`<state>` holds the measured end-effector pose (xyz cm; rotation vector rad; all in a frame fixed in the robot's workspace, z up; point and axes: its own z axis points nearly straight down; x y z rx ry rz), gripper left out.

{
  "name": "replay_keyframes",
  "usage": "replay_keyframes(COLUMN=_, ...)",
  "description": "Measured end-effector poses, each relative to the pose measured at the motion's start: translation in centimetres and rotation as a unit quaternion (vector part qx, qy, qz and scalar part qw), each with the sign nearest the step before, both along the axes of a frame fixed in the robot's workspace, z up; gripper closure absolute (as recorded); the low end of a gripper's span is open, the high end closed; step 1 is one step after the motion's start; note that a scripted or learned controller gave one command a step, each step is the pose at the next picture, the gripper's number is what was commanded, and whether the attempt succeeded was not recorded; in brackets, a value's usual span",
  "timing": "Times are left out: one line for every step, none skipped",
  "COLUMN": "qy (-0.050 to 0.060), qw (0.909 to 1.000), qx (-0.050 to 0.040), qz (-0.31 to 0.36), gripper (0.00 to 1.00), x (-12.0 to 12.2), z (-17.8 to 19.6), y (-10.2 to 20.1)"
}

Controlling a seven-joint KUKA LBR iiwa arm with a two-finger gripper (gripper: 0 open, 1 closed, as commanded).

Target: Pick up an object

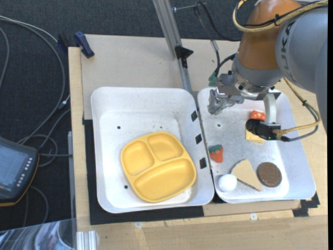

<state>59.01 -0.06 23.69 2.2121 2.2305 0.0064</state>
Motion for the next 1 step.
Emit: replay_keyframes(qy=0.0, qw=1.0, qx=-0.0003, qz=-0.001, gripper=1.0, x=1.21, z=0.38, y=4.89)
